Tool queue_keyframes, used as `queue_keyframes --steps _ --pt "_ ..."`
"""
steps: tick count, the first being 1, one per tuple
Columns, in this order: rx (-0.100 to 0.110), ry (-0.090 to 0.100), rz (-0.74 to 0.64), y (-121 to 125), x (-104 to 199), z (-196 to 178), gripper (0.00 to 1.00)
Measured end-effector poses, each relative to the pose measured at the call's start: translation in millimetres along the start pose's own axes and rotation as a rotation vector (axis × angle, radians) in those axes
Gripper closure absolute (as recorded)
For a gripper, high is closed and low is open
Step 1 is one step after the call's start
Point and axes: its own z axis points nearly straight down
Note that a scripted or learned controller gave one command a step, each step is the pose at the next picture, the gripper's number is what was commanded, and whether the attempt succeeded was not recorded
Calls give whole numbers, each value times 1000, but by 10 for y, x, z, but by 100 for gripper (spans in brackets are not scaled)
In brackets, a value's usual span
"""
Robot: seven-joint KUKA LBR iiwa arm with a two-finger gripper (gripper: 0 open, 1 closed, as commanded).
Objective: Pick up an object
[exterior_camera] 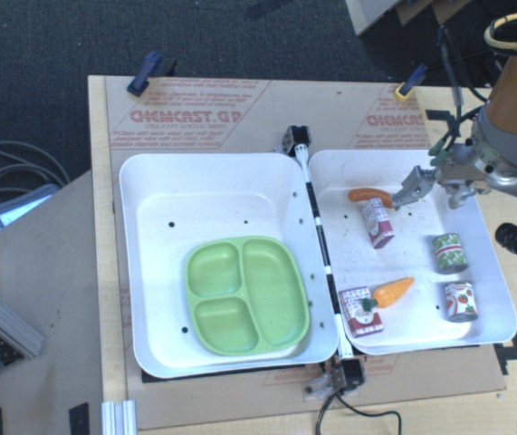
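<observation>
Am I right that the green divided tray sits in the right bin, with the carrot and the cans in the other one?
Not quite. The camera view shows the green divided tray in the left bin; the carrot and the cans lie in the right bin.

Your arm (512, 107) reaches in from the right, its orange band above the grey wrist. The gripper (432, 187) hangs low and tilted toward the left, its two fingers (410, 188) spread apart, with nothing between them.

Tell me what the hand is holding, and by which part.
Nothing. The hand hovers open over the right bin, beside the orange sausage, with no object between its fingers.
</observation>
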Motion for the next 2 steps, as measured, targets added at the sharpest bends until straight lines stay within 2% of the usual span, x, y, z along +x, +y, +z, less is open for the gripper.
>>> queue_keyframes --steps 1,2 --pt "2 1 0 410 54 758 0" --pt "1 0 1 306 205 1673 0"
